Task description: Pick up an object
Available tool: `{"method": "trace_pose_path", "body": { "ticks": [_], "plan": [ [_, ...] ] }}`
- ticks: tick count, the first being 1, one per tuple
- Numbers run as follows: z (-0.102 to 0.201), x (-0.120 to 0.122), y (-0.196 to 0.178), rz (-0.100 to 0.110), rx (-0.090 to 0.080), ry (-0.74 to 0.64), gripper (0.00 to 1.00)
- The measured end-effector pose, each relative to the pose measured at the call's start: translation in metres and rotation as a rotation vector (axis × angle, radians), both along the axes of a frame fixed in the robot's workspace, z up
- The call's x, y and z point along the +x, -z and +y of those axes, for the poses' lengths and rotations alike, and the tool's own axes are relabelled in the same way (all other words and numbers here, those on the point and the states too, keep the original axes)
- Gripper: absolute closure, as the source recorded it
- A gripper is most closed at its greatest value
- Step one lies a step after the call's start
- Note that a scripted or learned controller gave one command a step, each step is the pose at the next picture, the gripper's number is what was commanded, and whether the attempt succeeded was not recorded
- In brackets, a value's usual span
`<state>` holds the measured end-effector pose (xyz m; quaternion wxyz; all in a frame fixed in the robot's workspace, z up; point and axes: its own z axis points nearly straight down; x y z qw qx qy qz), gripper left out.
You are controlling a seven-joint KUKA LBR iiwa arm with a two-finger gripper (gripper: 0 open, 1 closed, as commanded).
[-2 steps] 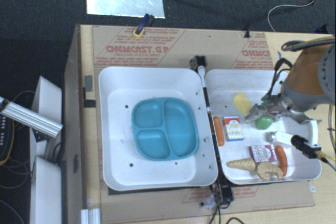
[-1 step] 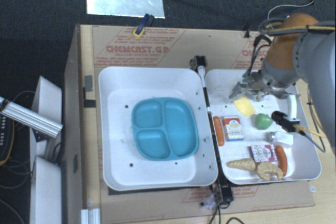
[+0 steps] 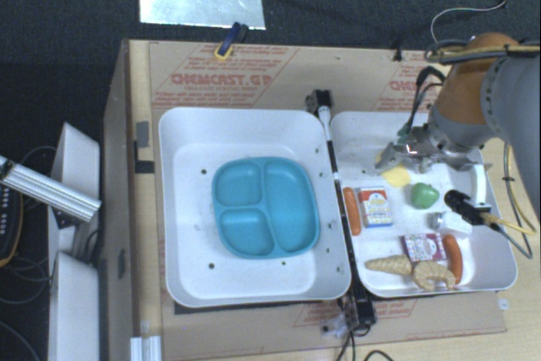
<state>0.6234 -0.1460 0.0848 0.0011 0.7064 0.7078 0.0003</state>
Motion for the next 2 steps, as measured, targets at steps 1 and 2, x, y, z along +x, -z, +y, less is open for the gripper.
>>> {"method": "trace_pose_path", "body": {
  "ticks": [1, 2],
  "plan": [
    [-0.015, -0.026, 0.000, 0.001, 0.000, 0.001, 0.00],
    [0.037, 0.033, 0.000, -0.002, 0.002, -0.003, 0.00]
  ]
}}
